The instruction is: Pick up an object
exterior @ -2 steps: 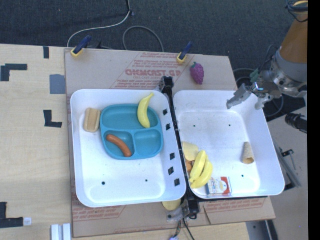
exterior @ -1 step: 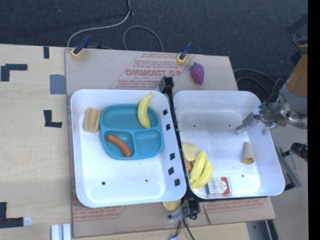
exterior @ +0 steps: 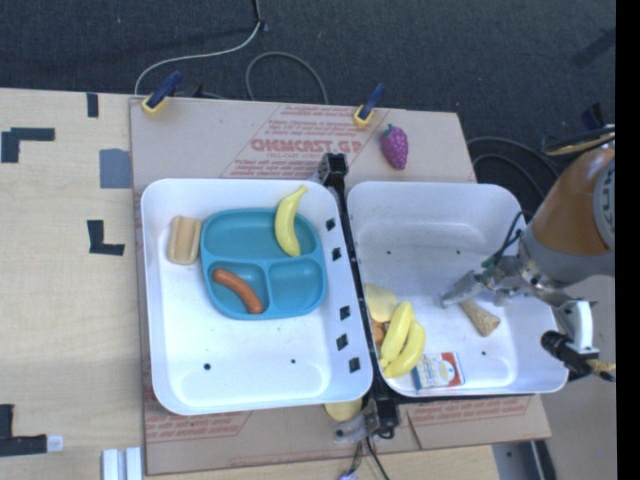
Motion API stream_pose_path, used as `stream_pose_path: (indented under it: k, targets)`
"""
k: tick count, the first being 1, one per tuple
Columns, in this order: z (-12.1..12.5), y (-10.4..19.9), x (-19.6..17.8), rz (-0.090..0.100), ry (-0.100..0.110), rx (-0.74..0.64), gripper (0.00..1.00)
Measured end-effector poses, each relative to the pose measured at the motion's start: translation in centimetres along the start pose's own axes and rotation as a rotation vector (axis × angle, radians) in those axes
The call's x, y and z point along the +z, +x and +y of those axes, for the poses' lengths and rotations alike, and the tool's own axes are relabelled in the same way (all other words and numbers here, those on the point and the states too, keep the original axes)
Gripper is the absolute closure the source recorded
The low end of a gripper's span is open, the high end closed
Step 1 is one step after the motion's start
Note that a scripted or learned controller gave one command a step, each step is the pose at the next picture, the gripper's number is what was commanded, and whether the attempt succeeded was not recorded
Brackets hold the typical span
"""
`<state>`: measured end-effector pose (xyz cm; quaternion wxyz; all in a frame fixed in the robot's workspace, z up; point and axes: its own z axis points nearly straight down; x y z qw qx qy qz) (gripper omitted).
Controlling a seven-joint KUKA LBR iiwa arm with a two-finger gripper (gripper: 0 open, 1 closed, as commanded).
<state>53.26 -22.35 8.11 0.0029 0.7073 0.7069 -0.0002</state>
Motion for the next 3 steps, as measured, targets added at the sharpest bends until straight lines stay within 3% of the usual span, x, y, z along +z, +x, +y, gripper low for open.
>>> stream_pose_path:
  k: [1, 2, 3]
  targets:
    - [0.3, -0.1, -1.7, -0.003, -0.005, 0.0, 1.0]
    - [1.0, 9.5, -0.6, 0.003, -0.002, -0.008, 1.0]
    - [4.9, 15.7, -11.0, 0.006, -0.008, -0.01, 1.0]
